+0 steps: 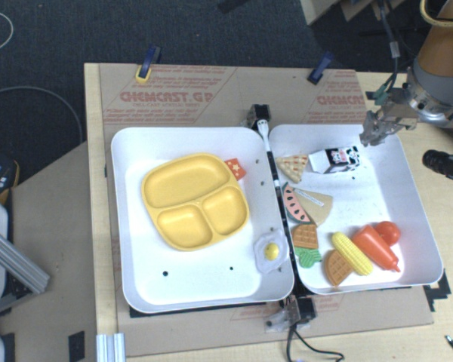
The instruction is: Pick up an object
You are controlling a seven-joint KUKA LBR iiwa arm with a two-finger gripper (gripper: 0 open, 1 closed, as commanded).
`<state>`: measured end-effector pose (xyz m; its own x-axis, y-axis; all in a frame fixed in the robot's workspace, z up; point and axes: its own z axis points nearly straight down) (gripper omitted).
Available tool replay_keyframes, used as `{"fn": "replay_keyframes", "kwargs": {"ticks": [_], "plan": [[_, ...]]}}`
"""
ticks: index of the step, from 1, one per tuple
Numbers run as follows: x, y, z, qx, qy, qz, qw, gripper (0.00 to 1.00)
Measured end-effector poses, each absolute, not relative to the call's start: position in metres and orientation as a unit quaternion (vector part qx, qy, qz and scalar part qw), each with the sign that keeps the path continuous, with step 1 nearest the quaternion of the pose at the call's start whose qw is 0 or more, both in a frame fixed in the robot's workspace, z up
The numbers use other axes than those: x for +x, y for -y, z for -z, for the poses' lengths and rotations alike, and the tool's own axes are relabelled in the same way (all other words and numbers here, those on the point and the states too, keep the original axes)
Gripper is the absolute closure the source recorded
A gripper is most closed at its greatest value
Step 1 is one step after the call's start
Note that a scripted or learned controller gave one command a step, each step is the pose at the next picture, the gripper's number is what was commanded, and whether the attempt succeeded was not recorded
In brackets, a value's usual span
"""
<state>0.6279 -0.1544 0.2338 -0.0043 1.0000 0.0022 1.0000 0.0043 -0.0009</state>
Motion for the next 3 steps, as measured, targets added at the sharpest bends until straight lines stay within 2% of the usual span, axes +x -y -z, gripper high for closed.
{"fn": "replay_keyframes", "kwargs": {"ticks": [2, 3], "plan": [[0.600, 0.061, -0.215, -0.705, 0.709, 0.0000, 0.002, 1.00], [0.579, 0.002, -0.224, -0.705, 0.710, 0.0004, 0.002, 1.00]]}}
